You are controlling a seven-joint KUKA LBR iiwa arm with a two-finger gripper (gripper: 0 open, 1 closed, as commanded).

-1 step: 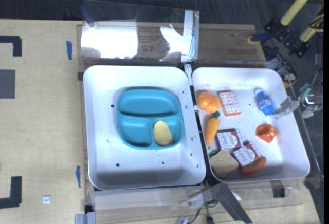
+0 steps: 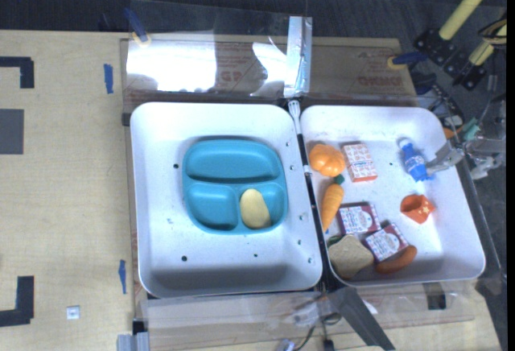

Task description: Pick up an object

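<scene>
Gripper (image 2: 451,154) at the right bin's (image 2: 467,257) right edge, just beside a blue bottle (image 2: 413,159) — grip state: cannot tell. Right bin also holds an orange (image 2: 325,158), carrot (image 2: 331,202), red cup (image 2: 417,208). Left bin (image 2: 153,180) — blue tray (image 2: 229,172) carrying a yellow lemon (image 2: 255,208).

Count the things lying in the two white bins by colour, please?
Blue: 2, tray, bottle
Yellow: 1
Orange: 3
Red-and-white packets: 3
Brown bread: 1
Red sausage: 1
Total: 11
</scene>
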